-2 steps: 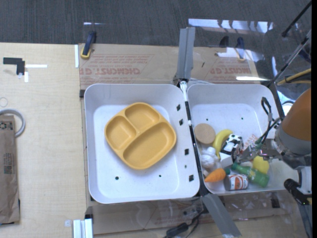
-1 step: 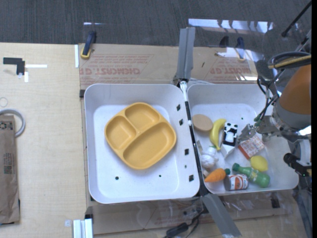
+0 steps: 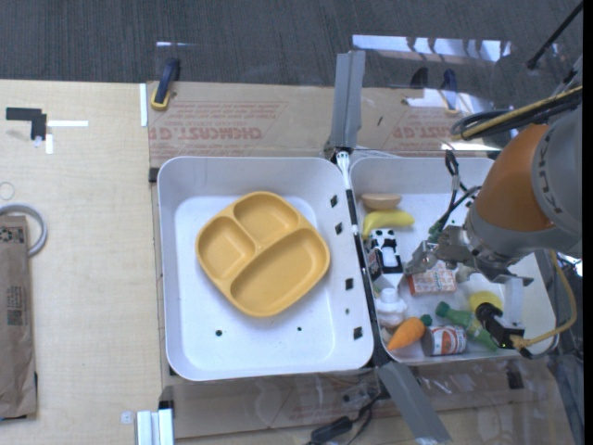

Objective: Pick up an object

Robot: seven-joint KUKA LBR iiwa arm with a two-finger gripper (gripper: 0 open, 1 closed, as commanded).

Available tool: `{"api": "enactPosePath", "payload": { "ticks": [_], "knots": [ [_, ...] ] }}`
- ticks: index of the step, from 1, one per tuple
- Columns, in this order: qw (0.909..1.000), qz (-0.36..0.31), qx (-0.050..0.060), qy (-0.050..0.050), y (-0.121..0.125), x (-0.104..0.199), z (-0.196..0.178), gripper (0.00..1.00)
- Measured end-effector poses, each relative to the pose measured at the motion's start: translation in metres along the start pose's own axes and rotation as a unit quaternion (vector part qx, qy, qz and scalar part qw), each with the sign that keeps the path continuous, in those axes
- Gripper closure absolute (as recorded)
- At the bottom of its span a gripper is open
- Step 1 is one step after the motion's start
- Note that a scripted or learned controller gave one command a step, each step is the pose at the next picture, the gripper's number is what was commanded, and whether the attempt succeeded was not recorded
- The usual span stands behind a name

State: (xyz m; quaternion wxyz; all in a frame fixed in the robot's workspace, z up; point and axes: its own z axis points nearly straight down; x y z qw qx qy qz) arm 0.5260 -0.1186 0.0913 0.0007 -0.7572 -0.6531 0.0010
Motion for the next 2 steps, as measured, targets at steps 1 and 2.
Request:
{"api": "enactPosePath", "payload": {
  "ticks": [1, 2],
  "knots": [
    [1.0, 0.0, 0.001, 0.0, 0.0, -0.001, -0.008, 1.0],
    [0.9905, -0.138, 0.0, 0.0, -0.032, 0.057, -0.1, 1.0]
  ]
}}
